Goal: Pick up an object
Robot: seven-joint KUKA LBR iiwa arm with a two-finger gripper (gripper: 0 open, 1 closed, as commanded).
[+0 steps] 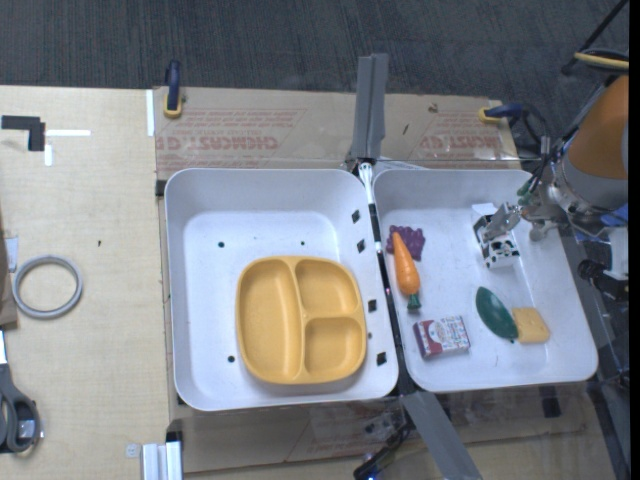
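Note:
My gripper (497,238) hangs low over the upper right part of the right bin (560,368), with the arm coming in from the right. Nothing shows in its grasp. In that bin, left of the gripper, an orange carrot (405,269) lies against a purple grape bunch (409,239). Below the gripper lie a dark green leaf-shaped piece (493,310) and a yellow bread-like piece (532,325), touching each other. Near the bin's front lies a small red box (442,336).
A yellow divided plate (300,319) sits in the left bin (200,228). On the bench at the left are a grey tape roll (45,286) and scissors (17,420). Clamps (173,88) hold cardboard behind the bins.

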